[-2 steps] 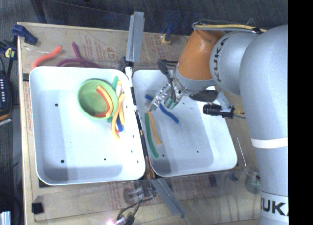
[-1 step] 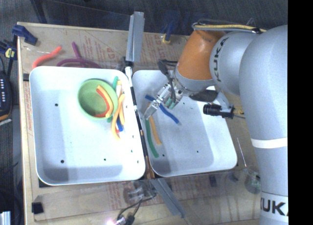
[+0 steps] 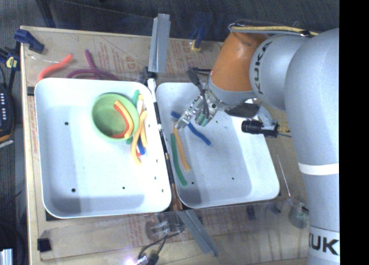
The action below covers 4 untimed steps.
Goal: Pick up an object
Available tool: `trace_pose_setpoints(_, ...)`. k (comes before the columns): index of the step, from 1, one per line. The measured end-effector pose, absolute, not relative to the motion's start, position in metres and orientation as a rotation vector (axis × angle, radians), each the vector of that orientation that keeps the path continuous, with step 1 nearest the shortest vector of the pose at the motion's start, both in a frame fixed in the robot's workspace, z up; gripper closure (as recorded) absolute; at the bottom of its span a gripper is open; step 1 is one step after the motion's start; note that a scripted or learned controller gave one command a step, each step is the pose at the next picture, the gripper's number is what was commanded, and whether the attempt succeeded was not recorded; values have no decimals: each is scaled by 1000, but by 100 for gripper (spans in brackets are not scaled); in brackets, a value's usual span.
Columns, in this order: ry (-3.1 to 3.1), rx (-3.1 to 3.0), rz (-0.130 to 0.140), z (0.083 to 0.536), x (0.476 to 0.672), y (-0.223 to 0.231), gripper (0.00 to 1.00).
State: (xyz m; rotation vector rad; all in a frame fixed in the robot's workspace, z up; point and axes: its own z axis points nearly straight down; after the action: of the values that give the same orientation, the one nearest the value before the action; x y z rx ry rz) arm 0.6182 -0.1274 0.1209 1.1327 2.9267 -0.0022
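Over the right bin (image 3: pixel 262 183), claw (image 3: pixel 192 117) hangs low near its upper left; opening state cannot be told. Blue strip (image 3: pixel 198 136) lies just beside it; orange strip (image 3: pixel 180 148) and green strip (image 3: pixel 180 171) nearby. Left bin (image 3: pixel 69 183): green bowl (image 3: pixel 109 118).

White capital letters "KU" are seen at the lower right on the grey arm (image 3: pixel 314 137), cut off by the frame's edge; more of the word cannot be read. A second set of dark letters, apparently "KU" again, is printed on the arm's grey casing just beside the orange band (image 3: pixel 233 65), running at a slant and partly hidden. Faint reddish lines and printing are spread across the brown board of the bench (image 3: pixel 109 48) behind the left bin, but the characters are too blurred to be made out. No other text, number or sign can be read.
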Motion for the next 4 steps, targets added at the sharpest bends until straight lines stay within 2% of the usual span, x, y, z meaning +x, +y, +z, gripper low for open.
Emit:
trace_pose_setpoints(1,2714,1580,0,233,638,-134,100)
trace_pose_setpoints(2,2715,1580,0,232,638,-134,0)
trace_pose_setpoints(3,2547,1829,-4,103,584,-119,0)
trace_pose_setpoints(4,2467,1912,-15,98,607,-113,0)
